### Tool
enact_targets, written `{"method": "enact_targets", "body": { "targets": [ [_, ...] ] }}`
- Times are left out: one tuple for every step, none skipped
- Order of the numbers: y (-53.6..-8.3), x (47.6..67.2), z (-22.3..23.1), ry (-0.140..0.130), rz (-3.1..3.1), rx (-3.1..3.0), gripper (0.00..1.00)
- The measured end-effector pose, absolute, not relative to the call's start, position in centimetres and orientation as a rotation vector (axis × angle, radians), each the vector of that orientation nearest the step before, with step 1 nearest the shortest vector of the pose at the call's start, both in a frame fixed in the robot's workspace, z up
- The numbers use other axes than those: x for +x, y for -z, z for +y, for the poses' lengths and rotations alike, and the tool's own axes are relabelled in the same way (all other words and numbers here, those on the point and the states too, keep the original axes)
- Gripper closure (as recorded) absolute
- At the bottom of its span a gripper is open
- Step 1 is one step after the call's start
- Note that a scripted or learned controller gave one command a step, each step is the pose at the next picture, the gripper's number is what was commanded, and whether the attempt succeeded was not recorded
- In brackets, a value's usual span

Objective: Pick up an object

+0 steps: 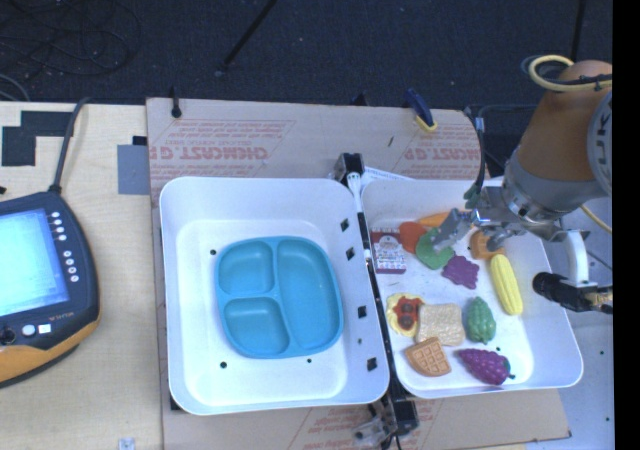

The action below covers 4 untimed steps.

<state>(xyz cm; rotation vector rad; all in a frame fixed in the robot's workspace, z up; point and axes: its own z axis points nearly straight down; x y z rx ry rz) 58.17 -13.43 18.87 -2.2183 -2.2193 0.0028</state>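
My gripper (470, 230) hangs low over the back of the right bin (560, 363), reaching in from the right under the grey and orange arm (560, 153). Just to its left and below lie a green toy vegetable (434, 252) and a red-orange piece (411, 234). A purple piece (461, 271) and a small orange piece (483, 244) sit right under it. Whether it touches any of them cannot be made out, and nothing is seen lifted.
Further toys lie in the right bin: yellow corn (506, 284), a small carton (389, 250), a cracker (440, 322), a green piece (480, 319), a waffle (428, 356), purple grapes (485, 365). The left bin (190, 238) holds a blue divided plate (278, 295). A tablet (40, 278) rests far left.
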Motion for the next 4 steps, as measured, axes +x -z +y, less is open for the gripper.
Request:
{"method": "enact_targets", "body": {
  "targets": [
    [-10.2, 60.6, -10.5, 0.006, -2.225, -2.227, 0.00],
    [-9.5, 64.9, -13.0, 0.010, -2.229, -2.219, 0.00],
    [-9.5, 64.6, -9.6, 0.004, -2.232, -2.234, 0.00],
    [-17.1, 62.3, -14.8, 0.000, -2.221, -2.229, 0.00]
  ]
}}
